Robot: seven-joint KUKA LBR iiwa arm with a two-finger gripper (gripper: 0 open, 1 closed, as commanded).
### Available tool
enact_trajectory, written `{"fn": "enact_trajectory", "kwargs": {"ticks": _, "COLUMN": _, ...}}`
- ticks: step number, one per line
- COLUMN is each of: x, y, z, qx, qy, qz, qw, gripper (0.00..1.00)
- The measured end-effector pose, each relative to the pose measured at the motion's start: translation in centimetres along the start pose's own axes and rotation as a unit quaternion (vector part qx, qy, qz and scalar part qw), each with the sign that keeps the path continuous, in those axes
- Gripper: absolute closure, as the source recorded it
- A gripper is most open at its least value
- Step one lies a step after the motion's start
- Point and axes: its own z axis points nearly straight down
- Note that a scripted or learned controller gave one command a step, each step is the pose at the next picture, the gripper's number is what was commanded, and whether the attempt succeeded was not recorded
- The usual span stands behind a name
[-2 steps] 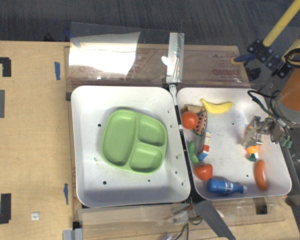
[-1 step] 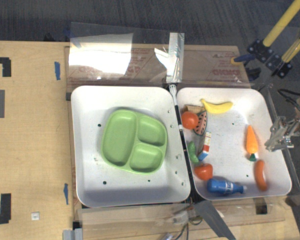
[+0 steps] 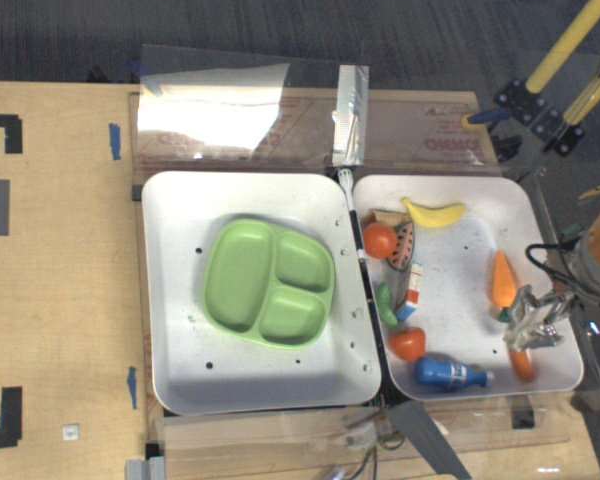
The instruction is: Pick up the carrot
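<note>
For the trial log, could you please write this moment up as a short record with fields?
left bin: white bin holding a green divided plate
right bin: white bin with carrot, banana, watermelon slice, two tomatoes, blue bottle
carrot: lies near the right wall, upright in the view
hand: hand low over the right bin, just below the carrot
grasp: nothing seen between the fingers
</note>
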Motion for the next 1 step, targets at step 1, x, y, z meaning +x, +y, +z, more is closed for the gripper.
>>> {"fn": "enact_trajectory", "kwargs": {"ticks": 1, "x": -1.11, "y": -0.43, "z": -10.43, "qx": 0.005, "qy": -0.005, "qz": -0.115, "qw": 0.9933, "gripper": 1.0}}
